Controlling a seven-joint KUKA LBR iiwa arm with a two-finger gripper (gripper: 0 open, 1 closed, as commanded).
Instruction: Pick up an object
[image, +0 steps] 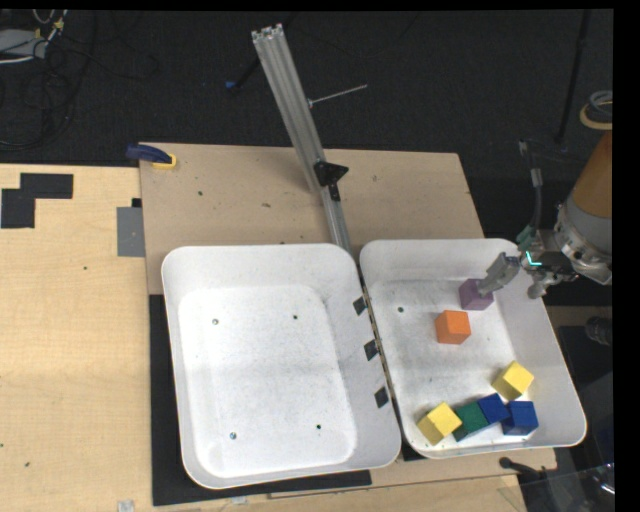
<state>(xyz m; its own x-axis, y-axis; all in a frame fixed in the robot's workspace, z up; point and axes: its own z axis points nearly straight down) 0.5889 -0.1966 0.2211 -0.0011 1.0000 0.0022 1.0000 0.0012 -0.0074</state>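
Note:
In the right bin (420, 280) lie several small blocks. A purple block (475, 294) sits near the bin's far right, and an orange cube (453, 327) lies just below and left of it. My gripper (517, 278) reaches in from the right over the bin's far right rim, open. Its left finger (497, 269) points down at the purple block's top right, touching it or nearly so. The other finger (541, 284) stands apart to the right. Nothing sits between the two.
A yellow cube (514, 380) lies by the bin's right wall. A yellow block (438, 422), a green one (468, 419) and two blue ones (493, 407) (521, 417) cluster at the front right corner. The left bin (200, 270) adjoins. A slanted aluminium bar (300, 130) rises behind the bins.

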